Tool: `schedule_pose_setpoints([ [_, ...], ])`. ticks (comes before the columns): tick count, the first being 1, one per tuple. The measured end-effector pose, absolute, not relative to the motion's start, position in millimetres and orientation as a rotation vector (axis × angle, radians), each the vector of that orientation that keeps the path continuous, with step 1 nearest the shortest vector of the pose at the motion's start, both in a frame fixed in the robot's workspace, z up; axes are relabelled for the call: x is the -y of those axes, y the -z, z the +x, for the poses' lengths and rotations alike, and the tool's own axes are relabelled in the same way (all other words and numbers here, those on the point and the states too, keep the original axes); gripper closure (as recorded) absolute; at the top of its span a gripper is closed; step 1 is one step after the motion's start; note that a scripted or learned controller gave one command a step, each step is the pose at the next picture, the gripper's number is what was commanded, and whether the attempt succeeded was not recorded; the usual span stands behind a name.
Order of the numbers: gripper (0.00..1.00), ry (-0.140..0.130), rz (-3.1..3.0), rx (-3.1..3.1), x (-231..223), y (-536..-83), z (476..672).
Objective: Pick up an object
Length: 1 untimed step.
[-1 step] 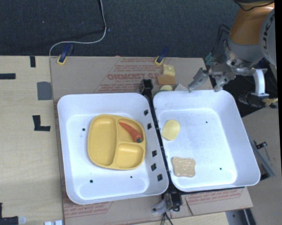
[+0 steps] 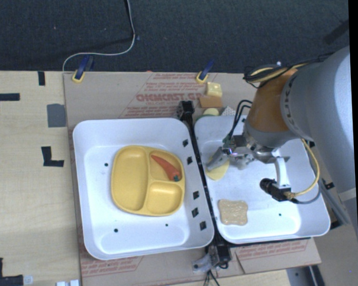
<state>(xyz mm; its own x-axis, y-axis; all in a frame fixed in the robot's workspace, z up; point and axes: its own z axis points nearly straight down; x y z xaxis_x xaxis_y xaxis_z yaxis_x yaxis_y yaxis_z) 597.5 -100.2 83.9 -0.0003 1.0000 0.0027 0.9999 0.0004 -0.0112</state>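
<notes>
The gripper point(image 2: 222, 159) is seen low in the right bin point(image 2: 301, 217), near that bin's left wall, with the grey arm point(image 2: 319, 103) and its orange band point(image 2: 271, 109) reaching in from the right. Whether the gripper is open or closed cannot be told, since its tip is a small metallic blur lying over a pale yellow, rounded object point(image 2: 218, 169). The tip is seen at the upper edge of this pale yellow piece, apparently touching it, but a grasp cannot be confirmed. No long axis can be made out for the piece; it reads as a roughly round lump.

A flat tan object point(image 2: 233, 212) with an uneven outline is found nearer the front of the same bin, well apart from the gripper, lying flat on the bin floor. Its slightly longer side is set across the bin, left to right.

In the left bin point(image 2: 92, 190) a yellow divided plate point(image 2: 142, 182) is placed near the middle. A red chilli-shaped item point(image 2: 166, 165) is laid in the plate's upper right compartment, its long axis running diagonally from upper left to lower right, with a dark green end at the lower right.

Beyond the bins, on the cardboard sheet point(image 2: 159, 96) over the worktop point(image 2: 27, 193), a tan block point(image 2: 211, 96) and a small pale round item point(image 2: 209, 112) are seen just behind the right bin's far edge.
</notes>
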Motion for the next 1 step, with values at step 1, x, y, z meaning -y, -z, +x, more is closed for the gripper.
schedule_pose_setpoints([
  [1,0.0,-0.001,-2.22,2.223,96.4,-84.6,616.9],
])
